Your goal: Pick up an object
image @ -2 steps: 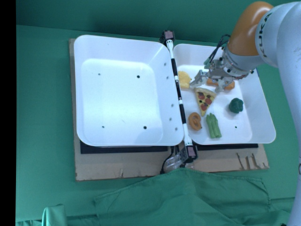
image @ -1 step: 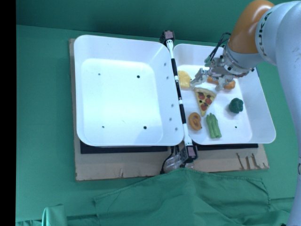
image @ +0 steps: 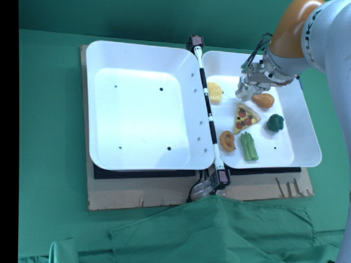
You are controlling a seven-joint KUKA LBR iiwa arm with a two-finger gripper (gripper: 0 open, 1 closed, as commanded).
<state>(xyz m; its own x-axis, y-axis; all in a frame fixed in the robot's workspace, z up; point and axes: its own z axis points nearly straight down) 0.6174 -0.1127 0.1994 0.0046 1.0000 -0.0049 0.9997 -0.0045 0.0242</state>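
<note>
The right bin (image: pixel 307 147) holds several toy foods. A yellow corn piece (image: pixel 215 92) lies at its left side, a pizza slice (image: pixel 244 117) in the middle, an orange piece (image: pixel 264 100) to the right of the gripper, a green broccoli (image: pixel 275 123) further right, an orange ring-shaped piece (image: pixel 227 141) and green asparagus (image: pixel 249 146) near the front. My gripper (image: pixel 245 93) hangs over the bin just above the pizza slice's top, between the corn and the orange piece. Nothing shows between its fingers.
The left bin (image: pixel 109 53) stands beside the right one, joined along a black-and-white divider bar (image: pixel 207 100). Both rest on a cardboard sheet (image: pixel 137 199) over green cloth. A fold of green cloth (image: pixel 219 229) lies at the front.
</note>
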